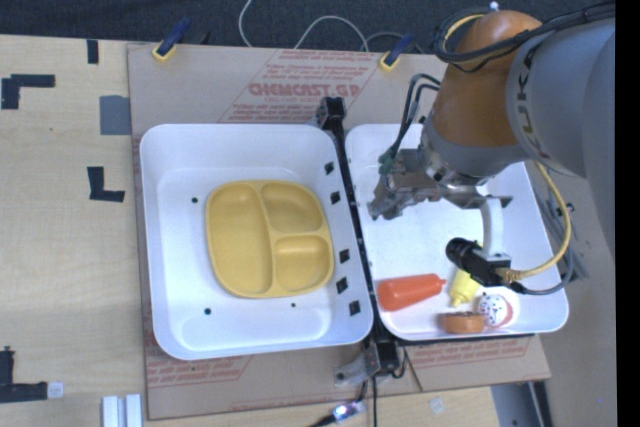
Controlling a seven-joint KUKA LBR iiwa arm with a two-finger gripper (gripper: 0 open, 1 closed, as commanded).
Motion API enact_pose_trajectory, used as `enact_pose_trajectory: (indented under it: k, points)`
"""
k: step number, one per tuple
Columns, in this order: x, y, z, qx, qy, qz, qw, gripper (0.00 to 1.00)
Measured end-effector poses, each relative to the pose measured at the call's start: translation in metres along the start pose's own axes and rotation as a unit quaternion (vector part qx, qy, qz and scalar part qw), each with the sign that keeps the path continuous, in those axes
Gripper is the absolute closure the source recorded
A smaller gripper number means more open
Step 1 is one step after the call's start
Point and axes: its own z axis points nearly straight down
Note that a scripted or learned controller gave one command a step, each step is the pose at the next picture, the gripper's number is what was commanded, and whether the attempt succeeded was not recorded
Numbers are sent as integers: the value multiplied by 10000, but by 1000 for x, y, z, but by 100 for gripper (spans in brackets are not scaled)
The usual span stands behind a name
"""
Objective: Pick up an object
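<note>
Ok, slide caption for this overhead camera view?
End effector hovering in right bin above toy carrot; yellow divided plate in left bin.

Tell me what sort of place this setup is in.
Probably a robotics lab or test bench, not a home. A grey and orange robot arm reaches over two white bins on a cardboard sheet held by clamps, and the bins hold toy-like things such as a yellow divided plate.
</note>
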Motion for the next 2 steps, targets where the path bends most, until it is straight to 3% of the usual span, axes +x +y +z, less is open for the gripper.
enact_pose_trajectory:
  k: [2]
  points:
    - [105,13,6,4,-1,-5,10000,100]
